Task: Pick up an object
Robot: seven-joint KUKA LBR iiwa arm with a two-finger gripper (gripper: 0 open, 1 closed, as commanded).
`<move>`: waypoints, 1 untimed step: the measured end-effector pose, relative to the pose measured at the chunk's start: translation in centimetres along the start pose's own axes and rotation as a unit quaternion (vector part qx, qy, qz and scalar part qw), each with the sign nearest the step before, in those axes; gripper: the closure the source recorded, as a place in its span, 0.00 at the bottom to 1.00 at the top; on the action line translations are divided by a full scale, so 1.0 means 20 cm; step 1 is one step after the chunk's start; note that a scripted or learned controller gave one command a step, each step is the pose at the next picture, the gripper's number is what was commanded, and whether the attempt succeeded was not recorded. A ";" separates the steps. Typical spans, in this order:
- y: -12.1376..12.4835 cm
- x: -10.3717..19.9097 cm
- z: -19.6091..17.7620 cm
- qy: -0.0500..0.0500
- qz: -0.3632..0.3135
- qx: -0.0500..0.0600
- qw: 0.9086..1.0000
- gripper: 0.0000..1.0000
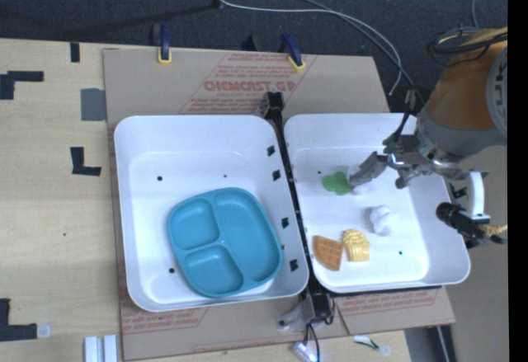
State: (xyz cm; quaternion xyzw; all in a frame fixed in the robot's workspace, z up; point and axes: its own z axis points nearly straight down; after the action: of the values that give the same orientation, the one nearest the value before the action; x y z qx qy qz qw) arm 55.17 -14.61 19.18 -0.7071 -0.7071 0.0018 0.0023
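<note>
The grey two-finger gripper (356, 177), fingers' state impossible to tell, touches the small flat green object (335, 183), which could slide away ungrasped.

The grey arm (462, 117) reaches in from the right, its hand (356, 179) lowered and pointing left.

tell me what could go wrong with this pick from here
1. The gripper is down at the edge of the small green object, not centred over it, so closing may nudge it aside instead of catching it.
2. The green object looks flat and low on the floor of the right bin; the fingers might scrape the floor or slide over it.
3. It lies near the divider between the bins, so a push could drive it against that wall.
</note>
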 end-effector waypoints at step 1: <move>0.00 0.04 0.23 0.000 0.000 -0.001 1.000 0.00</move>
State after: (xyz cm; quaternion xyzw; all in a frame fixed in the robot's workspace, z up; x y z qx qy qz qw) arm 55.23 -13.81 14.58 -0.7068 -0.7074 0.0013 0.0020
